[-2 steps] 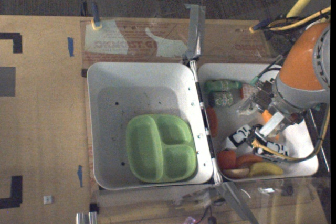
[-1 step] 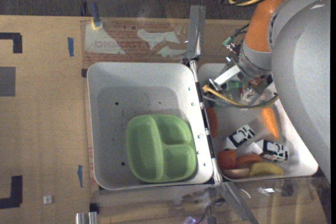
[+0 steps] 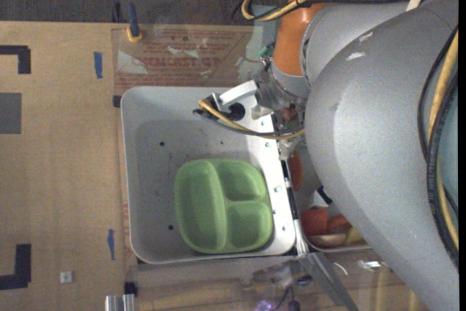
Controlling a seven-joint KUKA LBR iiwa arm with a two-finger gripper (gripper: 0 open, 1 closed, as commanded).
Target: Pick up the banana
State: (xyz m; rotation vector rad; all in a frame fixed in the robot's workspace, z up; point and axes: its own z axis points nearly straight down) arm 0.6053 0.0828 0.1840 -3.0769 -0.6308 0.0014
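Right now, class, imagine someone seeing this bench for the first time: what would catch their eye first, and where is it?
The big grey arm dominates the right side, its orange band showing near the top with yellow cables looping over it. Next comes the green divided plate, lying in the lower part of the left white bin. Some red-orange items peek out from under the arm in the right bin.

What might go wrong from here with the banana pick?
The arm covers most of the right bin, so this view cannot confirm any grasp there. Orange-red items crowd the visible strip, so a wrong pick is possible. Loose cables hang near the bins' dividing rim and might snag.
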